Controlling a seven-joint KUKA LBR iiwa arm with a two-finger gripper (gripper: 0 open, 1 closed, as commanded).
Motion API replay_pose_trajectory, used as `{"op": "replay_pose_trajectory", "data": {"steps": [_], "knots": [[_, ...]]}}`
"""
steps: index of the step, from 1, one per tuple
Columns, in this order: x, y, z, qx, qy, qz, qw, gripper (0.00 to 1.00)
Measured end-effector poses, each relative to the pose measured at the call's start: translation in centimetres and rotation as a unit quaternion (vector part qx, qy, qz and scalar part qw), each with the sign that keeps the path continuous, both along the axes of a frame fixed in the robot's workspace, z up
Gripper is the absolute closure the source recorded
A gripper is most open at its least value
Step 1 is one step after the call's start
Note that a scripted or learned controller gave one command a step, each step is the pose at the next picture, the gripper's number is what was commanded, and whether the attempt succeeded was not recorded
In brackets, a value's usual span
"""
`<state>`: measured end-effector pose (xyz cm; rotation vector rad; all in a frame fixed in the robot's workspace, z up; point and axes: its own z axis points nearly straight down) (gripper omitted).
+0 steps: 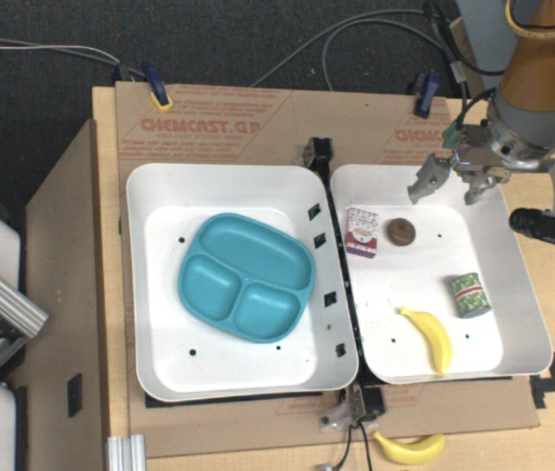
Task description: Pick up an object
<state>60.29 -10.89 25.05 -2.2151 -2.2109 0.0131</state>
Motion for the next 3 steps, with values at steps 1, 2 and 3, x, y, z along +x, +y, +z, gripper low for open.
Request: {"op": "replay_pose_trajectory", "data": {"steps": [1, 2, 3], "knots": [[0.2, 0.0, 0.7, -0.0007, -0.007, 0.001, 1.0000, 0.00], [1.2, -0.2, -4.5, -0.0006, -0.004, 0.001, 1.0000, 0.00], [1.3, -0.3, -10.9, -0.0003, -0.003, 0.001, 1.0000, 0.00]]}}
